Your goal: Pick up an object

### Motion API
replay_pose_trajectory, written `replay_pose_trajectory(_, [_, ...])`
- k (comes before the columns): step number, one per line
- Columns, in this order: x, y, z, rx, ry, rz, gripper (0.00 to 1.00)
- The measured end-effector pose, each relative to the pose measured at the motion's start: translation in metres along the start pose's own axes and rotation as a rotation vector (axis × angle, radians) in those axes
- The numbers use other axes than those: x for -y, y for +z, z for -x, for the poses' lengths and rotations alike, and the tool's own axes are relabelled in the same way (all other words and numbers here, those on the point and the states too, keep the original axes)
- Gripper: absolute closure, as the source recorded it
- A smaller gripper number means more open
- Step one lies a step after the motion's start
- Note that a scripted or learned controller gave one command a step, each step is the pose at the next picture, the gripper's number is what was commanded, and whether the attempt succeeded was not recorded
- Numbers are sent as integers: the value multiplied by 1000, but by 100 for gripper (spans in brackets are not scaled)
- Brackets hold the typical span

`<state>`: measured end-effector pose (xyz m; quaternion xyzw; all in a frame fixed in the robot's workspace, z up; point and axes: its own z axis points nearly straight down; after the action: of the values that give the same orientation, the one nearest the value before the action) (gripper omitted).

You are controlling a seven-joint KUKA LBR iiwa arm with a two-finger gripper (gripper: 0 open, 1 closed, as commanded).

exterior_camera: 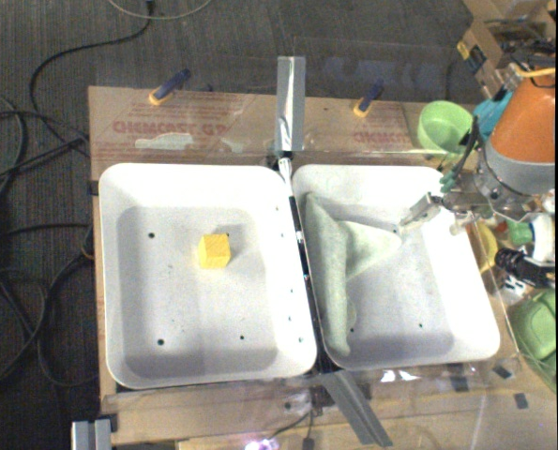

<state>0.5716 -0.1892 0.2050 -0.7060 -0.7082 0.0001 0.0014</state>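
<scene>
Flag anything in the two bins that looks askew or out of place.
The pale green cloth in the right bin is rumpled, one corner pulled up toward the pincer. The yellow block in the left bin looks ordinary.

Block [215, 250] in left bin [128, 204]; cloth [349, 261] in right bin [466, 326]

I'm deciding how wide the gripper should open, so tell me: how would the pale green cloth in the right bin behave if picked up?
The pale green cloth is probably floppy: it lies rumpled with folds along the right white bin's left wall. It would likely drape and trail rather than lift flat. It looks thin, so probably light. One corner is drawn toward the gripper.
</scene>
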Motion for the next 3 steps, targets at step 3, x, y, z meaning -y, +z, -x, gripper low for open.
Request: replay_pose_trajectory(3, [-27, 111, -31, 2, -7, 3, 0])
